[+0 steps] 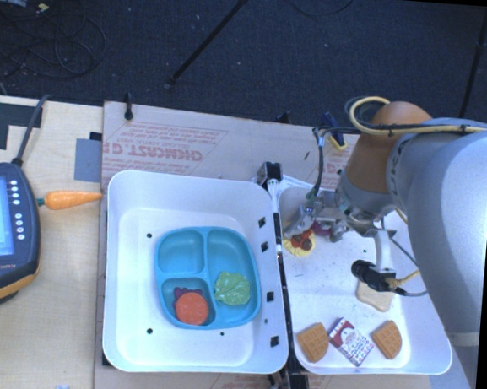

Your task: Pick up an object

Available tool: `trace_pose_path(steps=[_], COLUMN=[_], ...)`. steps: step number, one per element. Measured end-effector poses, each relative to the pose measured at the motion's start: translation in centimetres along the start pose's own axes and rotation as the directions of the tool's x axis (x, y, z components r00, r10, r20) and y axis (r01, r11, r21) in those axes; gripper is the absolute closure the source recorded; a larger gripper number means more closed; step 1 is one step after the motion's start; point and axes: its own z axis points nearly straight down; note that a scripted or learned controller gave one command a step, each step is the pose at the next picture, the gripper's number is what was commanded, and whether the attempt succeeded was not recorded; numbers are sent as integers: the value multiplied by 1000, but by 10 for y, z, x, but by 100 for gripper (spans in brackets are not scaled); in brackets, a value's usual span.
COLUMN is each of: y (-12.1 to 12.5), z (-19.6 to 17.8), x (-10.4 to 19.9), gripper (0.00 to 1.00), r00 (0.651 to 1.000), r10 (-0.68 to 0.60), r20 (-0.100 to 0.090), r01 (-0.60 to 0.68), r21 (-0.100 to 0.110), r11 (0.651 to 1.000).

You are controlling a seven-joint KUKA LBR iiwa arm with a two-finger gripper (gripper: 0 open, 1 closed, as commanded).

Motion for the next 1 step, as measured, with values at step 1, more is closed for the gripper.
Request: trace_pose_path(steps=[1], y=[2], z=[-15], x=[3], gripper=[100], r00=[1000], r10=[-6], r20=[-5], r01=[5], r21=[-4], r11=[1000])
